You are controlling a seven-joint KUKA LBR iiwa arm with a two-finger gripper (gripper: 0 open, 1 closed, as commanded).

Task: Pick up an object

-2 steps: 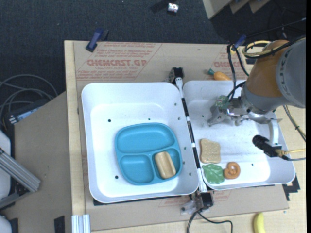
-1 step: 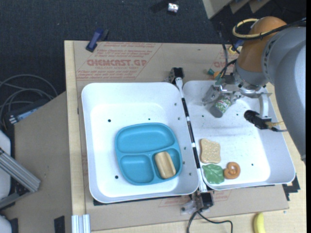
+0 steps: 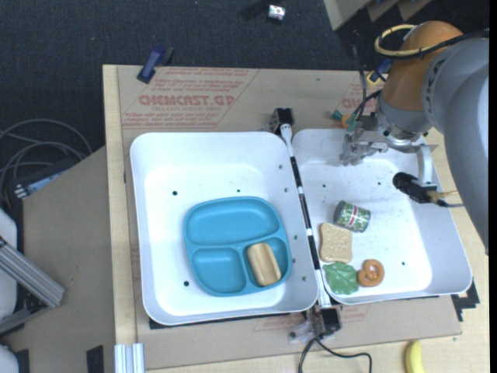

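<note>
Grey arm [image 3: 466,92], orange wrist band, yellow cable loop, metallic tool [image 3: 359,148]

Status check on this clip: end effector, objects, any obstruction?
End effector low over right bin's far end, nothing seen in it. Can, bread slice, donut untouched near the front. Path looks unobstructed.

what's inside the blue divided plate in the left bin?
The blue plate has three compartments. A tan bread-roll-like item lies in the lower right one; the large upper and lower left compartments look bare. Whatever lies under the roll is covered.
</note>
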